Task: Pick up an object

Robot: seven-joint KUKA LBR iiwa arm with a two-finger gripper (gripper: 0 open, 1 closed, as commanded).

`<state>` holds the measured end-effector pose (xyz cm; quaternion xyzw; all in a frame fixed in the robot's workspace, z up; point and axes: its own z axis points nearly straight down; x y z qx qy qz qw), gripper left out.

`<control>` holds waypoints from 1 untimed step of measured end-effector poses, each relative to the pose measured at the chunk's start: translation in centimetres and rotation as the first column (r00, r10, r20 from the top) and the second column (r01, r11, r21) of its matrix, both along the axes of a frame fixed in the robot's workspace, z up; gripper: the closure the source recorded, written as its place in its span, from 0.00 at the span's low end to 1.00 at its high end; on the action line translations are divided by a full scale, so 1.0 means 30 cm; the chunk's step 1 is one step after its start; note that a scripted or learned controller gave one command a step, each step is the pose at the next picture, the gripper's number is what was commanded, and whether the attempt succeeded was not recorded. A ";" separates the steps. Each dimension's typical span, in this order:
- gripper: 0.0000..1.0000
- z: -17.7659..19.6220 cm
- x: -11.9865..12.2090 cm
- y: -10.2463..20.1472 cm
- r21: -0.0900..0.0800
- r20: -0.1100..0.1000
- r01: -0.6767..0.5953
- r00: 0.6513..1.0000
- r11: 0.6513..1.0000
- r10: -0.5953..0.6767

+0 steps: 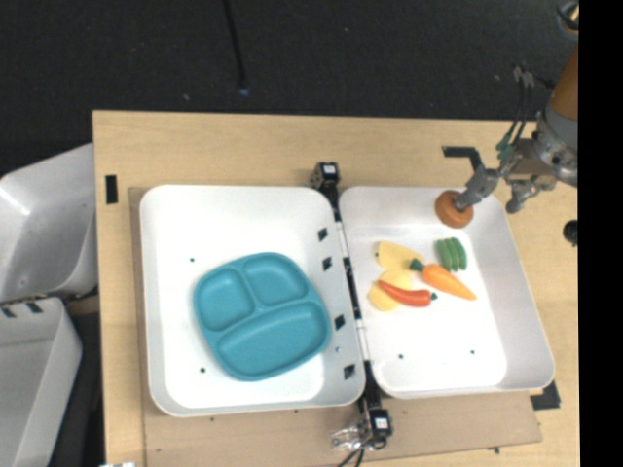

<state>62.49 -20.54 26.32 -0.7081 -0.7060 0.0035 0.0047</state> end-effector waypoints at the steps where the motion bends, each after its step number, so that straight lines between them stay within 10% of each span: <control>1: 0.00 0.029 0.007 0.003 -0.002 0.014 -0.003 1.000 1.000 0.003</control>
